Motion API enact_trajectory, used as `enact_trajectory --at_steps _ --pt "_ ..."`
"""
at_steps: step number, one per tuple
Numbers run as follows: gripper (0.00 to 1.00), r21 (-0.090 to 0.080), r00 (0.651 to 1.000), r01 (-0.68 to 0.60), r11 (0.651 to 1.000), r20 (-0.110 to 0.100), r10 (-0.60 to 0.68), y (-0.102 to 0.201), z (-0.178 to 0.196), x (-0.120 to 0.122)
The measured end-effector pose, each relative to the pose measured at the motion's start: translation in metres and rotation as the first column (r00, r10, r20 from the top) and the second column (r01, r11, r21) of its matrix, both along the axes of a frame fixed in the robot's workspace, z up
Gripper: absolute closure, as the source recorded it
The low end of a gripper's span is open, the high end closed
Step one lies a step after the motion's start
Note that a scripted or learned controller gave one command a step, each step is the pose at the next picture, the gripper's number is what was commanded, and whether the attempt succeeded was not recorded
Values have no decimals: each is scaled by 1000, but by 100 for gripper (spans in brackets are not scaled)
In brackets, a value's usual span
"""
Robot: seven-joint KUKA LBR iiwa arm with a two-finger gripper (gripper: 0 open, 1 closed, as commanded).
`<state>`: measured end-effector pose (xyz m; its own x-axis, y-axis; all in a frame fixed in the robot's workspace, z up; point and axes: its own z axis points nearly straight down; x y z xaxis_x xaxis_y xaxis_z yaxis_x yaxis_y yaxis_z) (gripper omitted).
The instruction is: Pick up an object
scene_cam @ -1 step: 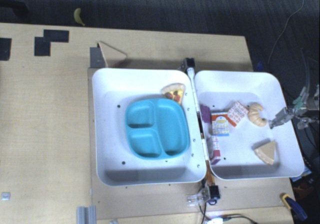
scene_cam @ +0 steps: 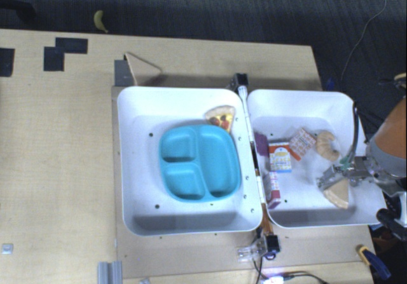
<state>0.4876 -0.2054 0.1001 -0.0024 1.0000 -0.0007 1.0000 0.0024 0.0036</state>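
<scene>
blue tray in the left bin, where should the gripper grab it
Grip the blue tray by its raised outer rim, coming straight down from above. It lies flat in the left bin, so only the rim and the divider ridges offer an edge thin enough to pinch, probably the side toward the gripper.

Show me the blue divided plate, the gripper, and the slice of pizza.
blue divided plate (scene_cam: 199, 163), camera view, middle ridge.
gripper (scene_cam: 331, 178), camera view, between its fingertips.
slice of pizza (scene_cam: 220, 117), camera view, its topping.

Grey arm (scene_cam: 389, 149) from the right, orange-banded wrist, gripper (scene_cam: 332, 178) low and pointing left.
</scene>
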Motion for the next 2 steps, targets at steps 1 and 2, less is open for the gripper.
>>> enact_trajectory --at_steps 1,2 --pt "100 -1 1000 -1 1000 4 1 0 11 2" --pt "100 1 1000 -3 1000 1 3 84 91 7"
